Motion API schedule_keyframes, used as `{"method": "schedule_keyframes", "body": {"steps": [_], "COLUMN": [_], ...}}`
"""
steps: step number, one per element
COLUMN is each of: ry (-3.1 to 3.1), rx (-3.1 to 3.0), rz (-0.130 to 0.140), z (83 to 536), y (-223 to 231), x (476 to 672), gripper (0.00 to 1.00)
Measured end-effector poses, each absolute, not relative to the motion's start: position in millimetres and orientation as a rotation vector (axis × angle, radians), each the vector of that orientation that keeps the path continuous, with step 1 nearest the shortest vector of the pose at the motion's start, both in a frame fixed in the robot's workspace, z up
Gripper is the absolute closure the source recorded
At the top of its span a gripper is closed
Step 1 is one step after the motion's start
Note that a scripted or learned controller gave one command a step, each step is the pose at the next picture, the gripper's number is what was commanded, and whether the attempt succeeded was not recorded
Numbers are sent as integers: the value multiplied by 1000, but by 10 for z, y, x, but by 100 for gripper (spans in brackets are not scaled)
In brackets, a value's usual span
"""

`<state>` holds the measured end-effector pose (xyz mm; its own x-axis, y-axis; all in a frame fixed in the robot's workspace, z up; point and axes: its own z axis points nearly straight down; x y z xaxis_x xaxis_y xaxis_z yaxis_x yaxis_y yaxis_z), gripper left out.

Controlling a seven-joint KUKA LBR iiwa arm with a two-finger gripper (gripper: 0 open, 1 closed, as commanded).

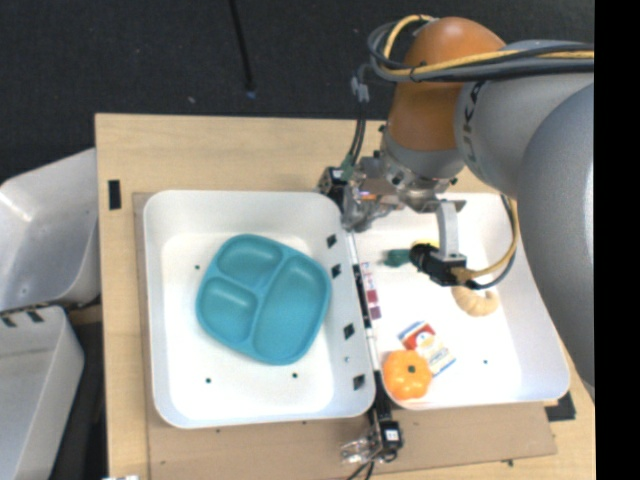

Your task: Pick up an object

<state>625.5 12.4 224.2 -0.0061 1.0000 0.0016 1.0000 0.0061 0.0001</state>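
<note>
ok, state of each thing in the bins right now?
blue divided plate: flat, right way up, in the left bin
orange pumpkin-like toy: resting in the right bin, near its front edge
red-and-white packet: lying flat beside the toy
tan piece: lying loose
gripper: low over the right bin's back left corner

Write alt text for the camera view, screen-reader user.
A grey arm with an orange band reaches from the right over the right white bin, which holds an orange pumpkin-like toy, a small red-and-white packet and a tan piece. The left white bin holds a blue divided plate.
</note>
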Motion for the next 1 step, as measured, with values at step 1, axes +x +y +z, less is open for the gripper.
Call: {"method": "schedule_keyframes", "body": {"steps": [1], "ry": [-2230], "rx": [-2213], "rz": [-3], "z": [2279], "y": [676], "x": [6196], "gripper": [100]}}
